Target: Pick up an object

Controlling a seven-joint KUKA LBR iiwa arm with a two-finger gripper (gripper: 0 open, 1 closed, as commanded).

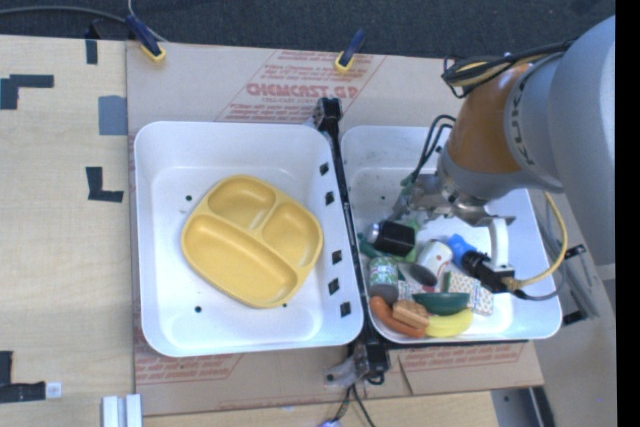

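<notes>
**Gripper low in the right bin, above the clutter**

You will find the gripper (418, 207) down inside the right bin (372, 155), tucked under the grey-and-orange wrist, which hides it, so you cannot tell whether it is open or closed. No item can be seen in its grasp.

Just beside it lies a black block (395, 237), and below that a heap crowds the bin's near end: a green can (383, 272), a white cup (436, 260), a blue piece (460, 245), a dark green item (440, 302), a banana (450, 323) and an orange-red sausage shape (397, 314), all touching or overlapping.

The left bin (160, 165) holds a yellow divided plate (252, 240), well apart from the arm.
</notes>
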